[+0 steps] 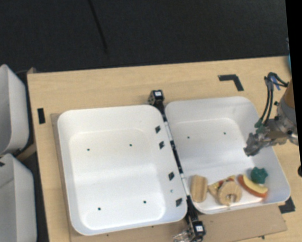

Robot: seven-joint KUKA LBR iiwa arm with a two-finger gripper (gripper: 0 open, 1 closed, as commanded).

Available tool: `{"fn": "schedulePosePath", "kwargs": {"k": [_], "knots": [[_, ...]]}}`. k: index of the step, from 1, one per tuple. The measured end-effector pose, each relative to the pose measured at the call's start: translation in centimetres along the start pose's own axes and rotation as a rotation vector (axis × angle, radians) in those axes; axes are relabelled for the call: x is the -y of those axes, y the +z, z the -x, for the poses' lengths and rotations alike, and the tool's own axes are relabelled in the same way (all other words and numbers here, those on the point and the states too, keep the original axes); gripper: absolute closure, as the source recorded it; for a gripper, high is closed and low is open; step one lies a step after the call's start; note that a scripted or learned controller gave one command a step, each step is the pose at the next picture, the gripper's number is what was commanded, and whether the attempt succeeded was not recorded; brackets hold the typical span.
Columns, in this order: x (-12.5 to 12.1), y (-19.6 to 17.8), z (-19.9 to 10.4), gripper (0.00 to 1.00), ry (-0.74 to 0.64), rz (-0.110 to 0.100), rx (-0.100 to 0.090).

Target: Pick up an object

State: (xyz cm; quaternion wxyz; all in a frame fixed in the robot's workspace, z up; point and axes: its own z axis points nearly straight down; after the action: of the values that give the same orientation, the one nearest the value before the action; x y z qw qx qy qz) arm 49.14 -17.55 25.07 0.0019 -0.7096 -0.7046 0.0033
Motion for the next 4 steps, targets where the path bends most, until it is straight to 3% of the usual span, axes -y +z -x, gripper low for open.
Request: {"fn": "schedulePosePath", "kwargs": {"k": [1, 2, 3, 4], "knots": [[0.1, -5.5, -9.0, 1.0, -0.018, 0.014, -0.003], [0.2, -9.9, -14.6, 1.0, -0.016, 0.014, -0.002], [0.3, -11.9, -12.1, 1.0, -0.006, 0.011, 0.0], [0.5, 3.2, -10.6, 1.0, -0.005, -0.007, -0.002]]}}
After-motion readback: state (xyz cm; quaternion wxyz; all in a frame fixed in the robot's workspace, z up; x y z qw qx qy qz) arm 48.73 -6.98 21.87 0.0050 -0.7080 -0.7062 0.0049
